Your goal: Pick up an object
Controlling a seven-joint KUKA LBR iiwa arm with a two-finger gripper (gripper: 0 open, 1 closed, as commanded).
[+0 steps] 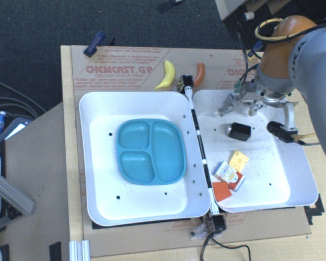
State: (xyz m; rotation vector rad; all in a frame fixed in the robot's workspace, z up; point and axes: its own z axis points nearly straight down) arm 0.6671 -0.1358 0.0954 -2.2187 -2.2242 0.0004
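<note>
In the right bin [293, 192] lie a small black block [239, 131], a yellow wedge [239, 160], a white and blue packet [226, 172] and a flat red piece [221, 191]. My gripper [242, 104] hangs over the bin's far part, just behind the black block and apart from it. Nothing shows in its grasp. The grey arm with its orange band [285, 42] comes in from the upper right.
The left bin [98, 194] holds a blue divided plate [150, 151]. Behind the bins, on the board, lie a yellow banana [166, 75] and an orange-red stick [199, 74]. A blue clip [94, 44] sits at the board's far left corner.
</note>
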